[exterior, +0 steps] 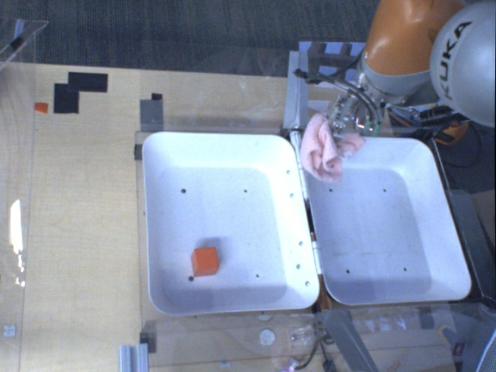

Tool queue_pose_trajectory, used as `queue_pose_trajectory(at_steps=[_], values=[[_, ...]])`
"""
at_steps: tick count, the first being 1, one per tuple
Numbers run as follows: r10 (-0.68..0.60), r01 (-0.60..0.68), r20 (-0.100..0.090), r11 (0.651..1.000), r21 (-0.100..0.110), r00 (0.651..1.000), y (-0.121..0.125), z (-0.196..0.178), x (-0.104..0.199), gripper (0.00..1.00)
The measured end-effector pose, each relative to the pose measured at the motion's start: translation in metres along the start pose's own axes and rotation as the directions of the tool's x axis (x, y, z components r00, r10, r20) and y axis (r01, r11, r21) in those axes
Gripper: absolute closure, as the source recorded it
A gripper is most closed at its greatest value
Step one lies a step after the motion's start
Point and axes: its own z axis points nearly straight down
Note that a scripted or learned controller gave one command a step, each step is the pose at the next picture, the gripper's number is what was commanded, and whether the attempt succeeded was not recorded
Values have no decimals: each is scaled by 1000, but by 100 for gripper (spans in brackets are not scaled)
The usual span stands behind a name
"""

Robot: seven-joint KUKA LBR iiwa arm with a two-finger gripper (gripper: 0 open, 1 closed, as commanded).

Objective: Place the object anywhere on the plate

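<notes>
Arm: your grey arm (434, 45) with its orange band reaches in from the right, over the far edge of the right bin.

Hand: you see the hand (350, 122) above the far left corner of the right bin; it is closed on a pink cloth, whose top is pinched between the fingers.

Pink cloth: the cloth (324, 152) hangs bunched from the hand, draping down over the seam between the two bins, its lower end just above the right bin's far left corner.

Right bin: the white bin (387, 239) shows you a bare floor with a few small dark dots.

Left bin: the other white bin (225, 208) lies just beside it, the two rims touching along the middle.

Orange block: a small orange block (205, 261) rests on the left bin's floor, near its front left corner, well apart from the hand and cloth.

Surface: the pale wooden surface (77, 208) carries both bins; at its far left you see black shapes (77, 90) and a small orange mark (41, 108).

Plate: you cannot tell which item counts as the plate.
</notes>
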Motion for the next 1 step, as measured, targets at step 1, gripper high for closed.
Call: queue_pose_trajectory(at_steps=[1], values=[[-295, 295, 1, 956, -2, 956, 42, 1, 21, 100]])
